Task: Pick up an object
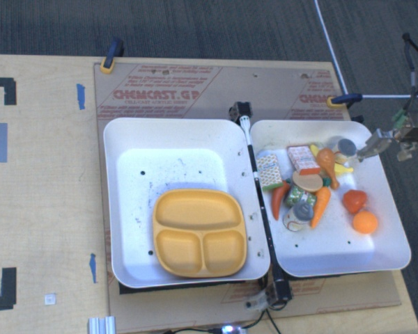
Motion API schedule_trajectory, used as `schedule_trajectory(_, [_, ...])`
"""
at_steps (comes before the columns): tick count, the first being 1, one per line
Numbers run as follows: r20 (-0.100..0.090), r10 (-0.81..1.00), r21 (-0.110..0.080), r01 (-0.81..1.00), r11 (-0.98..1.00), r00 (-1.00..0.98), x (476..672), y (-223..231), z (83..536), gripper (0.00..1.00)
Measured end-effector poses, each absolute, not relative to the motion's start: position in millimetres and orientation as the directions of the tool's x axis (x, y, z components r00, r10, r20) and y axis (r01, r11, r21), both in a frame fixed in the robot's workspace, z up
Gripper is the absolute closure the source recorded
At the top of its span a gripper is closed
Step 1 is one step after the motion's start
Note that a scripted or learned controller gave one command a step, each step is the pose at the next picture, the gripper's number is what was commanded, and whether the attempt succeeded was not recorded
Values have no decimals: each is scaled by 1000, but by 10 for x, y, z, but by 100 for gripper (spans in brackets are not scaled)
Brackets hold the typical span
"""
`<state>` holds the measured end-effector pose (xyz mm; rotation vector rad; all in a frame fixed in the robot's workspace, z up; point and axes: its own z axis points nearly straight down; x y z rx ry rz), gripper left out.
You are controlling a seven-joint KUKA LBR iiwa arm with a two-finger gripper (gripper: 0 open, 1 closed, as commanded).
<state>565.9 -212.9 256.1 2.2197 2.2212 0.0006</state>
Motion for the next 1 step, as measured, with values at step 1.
schedule_trajectory(1, [0,1000,0,1000,1,-1,5932,-1805,1084,0])
